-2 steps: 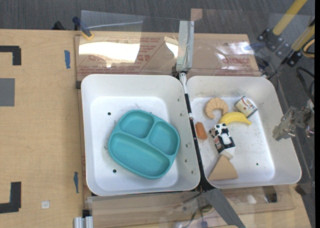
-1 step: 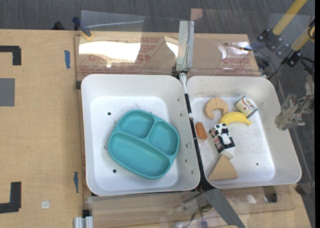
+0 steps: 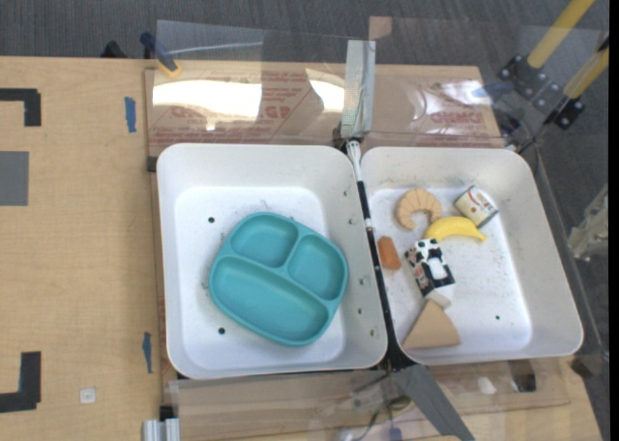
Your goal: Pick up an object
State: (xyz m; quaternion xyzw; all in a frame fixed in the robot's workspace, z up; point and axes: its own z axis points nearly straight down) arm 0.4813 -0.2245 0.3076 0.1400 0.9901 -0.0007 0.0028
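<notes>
The right bin point(image 3: 551, 265) holds several small items. A tan croissant point(image 3: 418, 206) lies near its back left, with a small white and brown carton point(image 3: 476, 204) to its right. A yellow banana point(image 3: 455, 229) curves just below those two. An orange sausage-like piece point(image 3: 389, 253) rests by the bin's left wall. A black and white toy point(image 3: 428, 266) lies in the middle, and a tan wedge point(image 3: 432, 328) sits at the front left. A teal divided plate point(image 3: 279, 279) lies in the left bin point(image 3: 184, 188).
Clear plastic panels point(image 3: 290, 91) stand behind both bins, with a metal divider post point(image 3: 356, 91) between them. A yellow and black stand point(image 3: 561, 33) rises at the back right. Brown board point(image 3: 68, 236) covers the bench to the left.
</notes>
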